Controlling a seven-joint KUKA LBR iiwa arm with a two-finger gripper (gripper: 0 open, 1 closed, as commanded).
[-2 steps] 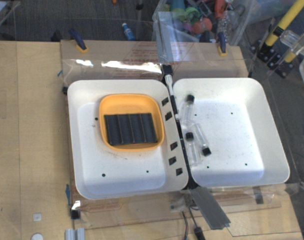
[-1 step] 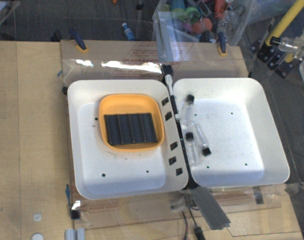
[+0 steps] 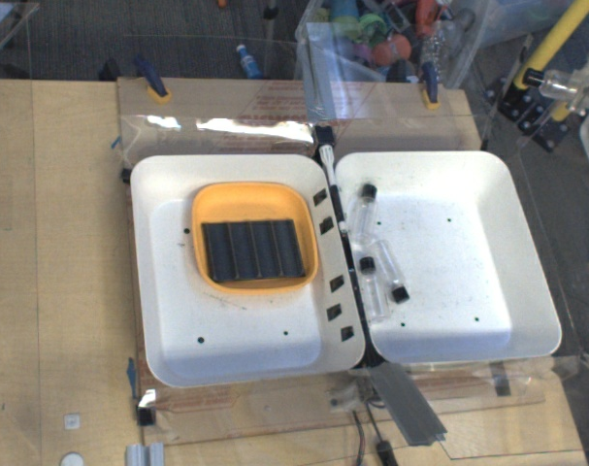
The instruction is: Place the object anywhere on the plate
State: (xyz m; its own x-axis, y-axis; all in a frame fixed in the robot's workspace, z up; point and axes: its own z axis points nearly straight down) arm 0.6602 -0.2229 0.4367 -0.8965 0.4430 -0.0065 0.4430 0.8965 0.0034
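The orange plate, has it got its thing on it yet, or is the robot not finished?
It looks done. A dark ridged block lies flat inside the orange plate, which sits in the left bin. Nothing is in hand right now. Some clear tubes with black caps lie in the right bin near the divider; I cannot tell whether they are meant for the plate too.

Dark ridged object [image 3: 252, 250] lies on orange plate [image 3: 255, 200]; left bin [image 3: 168, 348] holds both.
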